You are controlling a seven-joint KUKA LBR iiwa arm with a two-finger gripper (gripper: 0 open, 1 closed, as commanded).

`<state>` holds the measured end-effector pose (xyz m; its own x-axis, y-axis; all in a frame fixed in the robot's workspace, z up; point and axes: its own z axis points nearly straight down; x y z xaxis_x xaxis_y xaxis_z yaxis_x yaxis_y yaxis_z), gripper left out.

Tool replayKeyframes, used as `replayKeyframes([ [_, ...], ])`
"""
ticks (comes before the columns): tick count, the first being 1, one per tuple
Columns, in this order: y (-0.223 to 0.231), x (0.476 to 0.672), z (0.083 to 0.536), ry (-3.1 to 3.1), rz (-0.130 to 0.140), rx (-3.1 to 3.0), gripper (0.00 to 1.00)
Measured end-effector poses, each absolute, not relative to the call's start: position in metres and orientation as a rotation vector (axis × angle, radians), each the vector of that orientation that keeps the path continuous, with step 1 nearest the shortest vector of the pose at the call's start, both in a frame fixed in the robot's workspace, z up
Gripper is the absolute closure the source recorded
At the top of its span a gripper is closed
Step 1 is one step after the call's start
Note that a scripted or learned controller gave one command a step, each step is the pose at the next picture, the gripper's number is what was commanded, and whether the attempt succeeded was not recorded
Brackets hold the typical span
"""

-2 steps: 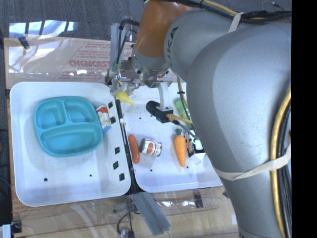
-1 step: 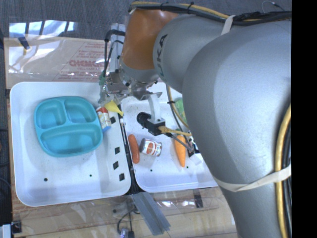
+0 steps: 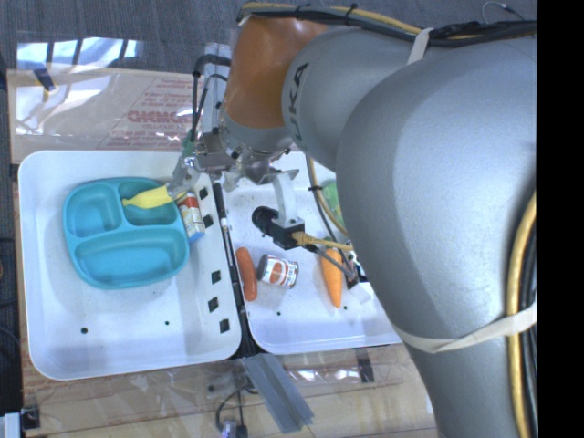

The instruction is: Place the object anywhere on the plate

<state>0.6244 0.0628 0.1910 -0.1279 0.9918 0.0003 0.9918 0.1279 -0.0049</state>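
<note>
A blue divided plate (image 3: 123, 235) lies in the left bin (image 3: 55, 336). A yellow banana-like object (image 3: 146, 197) rests in the plate's upper right compartment, its right end pointing toward my gripper (image 3: 187, 179). The gripper hangs just above the plate's upper right corner, right at that end of the yellow object. Whether it still touches the object is hidden by the wrist. A small bottle (image 3: 192, 219) with a red label lies against the plate's right rim, just below the gripper.
The right bin (image 3: 301, 336) holds an orange carrot (image 3: 246, 274), a small jar (image 3: 278, 270), a second carrot (image 3: 331, 279) and a green thing (image 3: 328, 199) partly under the arm. The big grey arm covers the right bin's far side.
</note>
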Motion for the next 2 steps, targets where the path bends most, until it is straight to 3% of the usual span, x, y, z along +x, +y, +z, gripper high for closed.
replayKeyframes([
  [1,0.034,0.621,0.260,-2.515,0.001,-1.883,0.00],
  [2,0.019,0.657,0.317,-2.774,0.000,-1.479,0.00],
])
